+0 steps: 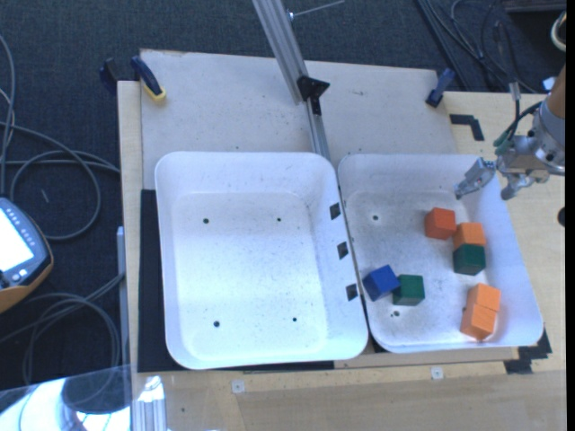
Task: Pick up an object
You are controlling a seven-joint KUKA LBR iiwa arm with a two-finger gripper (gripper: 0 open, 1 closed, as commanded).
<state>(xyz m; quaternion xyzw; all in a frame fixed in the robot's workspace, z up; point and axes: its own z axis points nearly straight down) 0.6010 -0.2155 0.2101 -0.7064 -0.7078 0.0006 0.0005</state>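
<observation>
- The tabletop carries two white bins; no readable writing shows.
- Left bin sits at frame centre-left.
- Right bin holds orange blocks, a red-orange cube, green cubes and a blue cube.
- The pincer hangs at the right bin's upper right, fingers apart, gripping nothing.

Even, bright light; slight softness.

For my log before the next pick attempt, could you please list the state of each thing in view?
Robot hand: above right bin's far right edge, holding nothing.
Red-orange block: resting in right white plastic bin.
Blue block: touching green block.
Tall orange block: by right wall.
</observation>
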